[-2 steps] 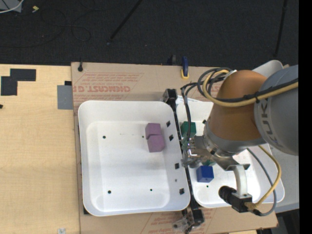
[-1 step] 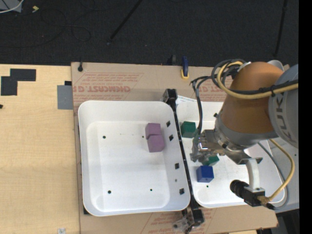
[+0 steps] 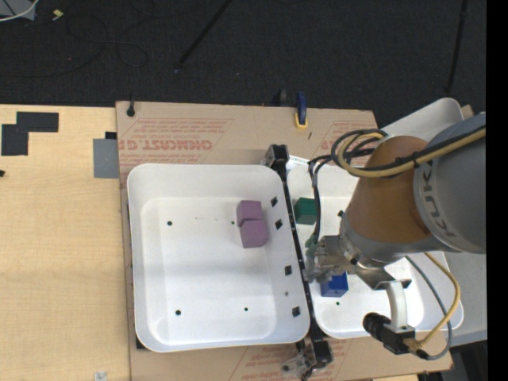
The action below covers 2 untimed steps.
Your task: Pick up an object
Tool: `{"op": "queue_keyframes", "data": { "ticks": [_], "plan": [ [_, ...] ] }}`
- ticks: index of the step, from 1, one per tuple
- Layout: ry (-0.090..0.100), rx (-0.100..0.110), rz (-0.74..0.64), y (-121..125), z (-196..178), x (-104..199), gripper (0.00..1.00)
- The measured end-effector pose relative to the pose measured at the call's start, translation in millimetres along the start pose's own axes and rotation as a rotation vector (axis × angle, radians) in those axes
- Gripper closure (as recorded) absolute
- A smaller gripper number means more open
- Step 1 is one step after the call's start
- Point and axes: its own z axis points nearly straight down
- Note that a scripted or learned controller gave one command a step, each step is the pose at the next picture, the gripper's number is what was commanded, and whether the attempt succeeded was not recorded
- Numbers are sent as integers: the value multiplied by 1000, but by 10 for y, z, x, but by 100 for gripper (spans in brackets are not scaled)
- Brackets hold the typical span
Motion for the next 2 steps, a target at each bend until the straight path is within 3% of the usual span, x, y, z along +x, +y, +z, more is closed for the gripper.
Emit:
{"op": "queue_keyframes", "data": {
  "ticks": [1,2],
  "plan": [
    [1,-8,-6,166,9,518,100],
    [4,-26,-5,161,-1625,565,100]
  ]
}}
